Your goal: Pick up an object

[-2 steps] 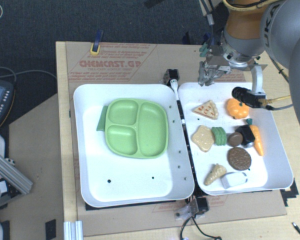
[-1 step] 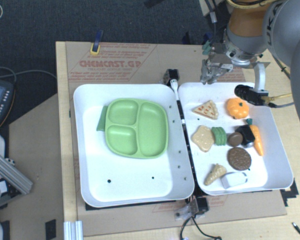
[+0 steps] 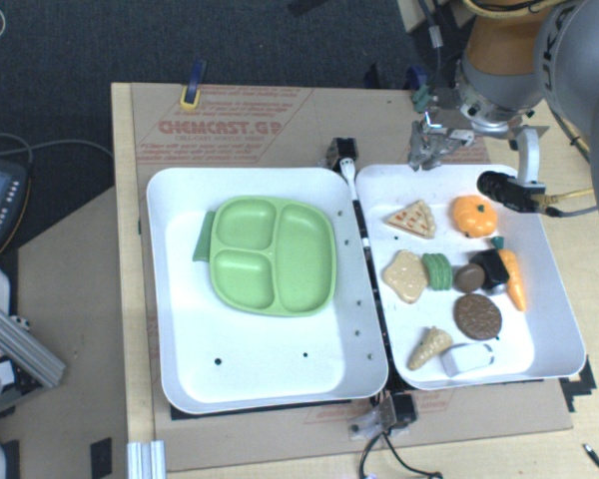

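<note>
Jaws (image 3: 431,151): seen in the camera view at the far rim of the right bin (image 3: 564,312), hung below the grey wrist; the metal parts are small and cluttered, so how far they stand apart cannot be told, and nothing is seen held between them.

Candidate objects, all lying in the right bin:
- Pizza slice (image 3: 412,219), flat toy wedge, nearest the jaws; judged light and stiff, best taken across its narrow width.
- Orange pumpkin (image 3: 473,216), rounded; judged smooth and liable to slip, to be pinched across its middle.
- Carrot (image 3: 514,279), long and tapered, just beside a black block (image 3: 491,268); to be taken across its thick end.
- Green ridged piece (image 3: 437,270), touching a beige bread-like piece (image 3: 404,276).
- Brown round cookie (image 3: 476,317), flat, judged hard to get under.
- Ice-cream cone (image 3: 430,347) beside a white piece (image 3: 469,360).

Left bin (image 3: 170,297): holds a green divided plate (image 3: 275,255), judged too wide for a pinch except at its rim.

Both bins rest on the table (image 3: 140,128).
</note>
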### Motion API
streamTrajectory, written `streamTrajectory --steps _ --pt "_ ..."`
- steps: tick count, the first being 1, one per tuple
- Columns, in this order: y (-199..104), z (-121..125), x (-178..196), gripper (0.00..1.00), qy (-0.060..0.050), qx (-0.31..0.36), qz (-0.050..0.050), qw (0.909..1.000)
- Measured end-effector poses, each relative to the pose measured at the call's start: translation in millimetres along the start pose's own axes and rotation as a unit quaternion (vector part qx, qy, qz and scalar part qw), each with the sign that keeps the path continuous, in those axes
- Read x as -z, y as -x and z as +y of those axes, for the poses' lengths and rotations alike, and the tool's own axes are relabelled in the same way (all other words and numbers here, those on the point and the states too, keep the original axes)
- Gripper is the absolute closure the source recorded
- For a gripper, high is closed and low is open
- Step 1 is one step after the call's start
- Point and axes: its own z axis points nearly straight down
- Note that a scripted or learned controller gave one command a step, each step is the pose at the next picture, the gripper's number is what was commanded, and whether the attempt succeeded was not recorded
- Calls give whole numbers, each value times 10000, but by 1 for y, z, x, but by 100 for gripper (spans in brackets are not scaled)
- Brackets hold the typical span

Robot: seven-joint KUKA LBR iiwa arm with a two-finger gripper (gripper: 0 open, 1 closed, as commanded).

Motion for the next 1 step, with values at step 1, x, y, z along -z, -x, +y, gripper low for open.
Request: streamTrajectory --steps 1 --pt "-6 -6 1 100 -16 4 6 10000"
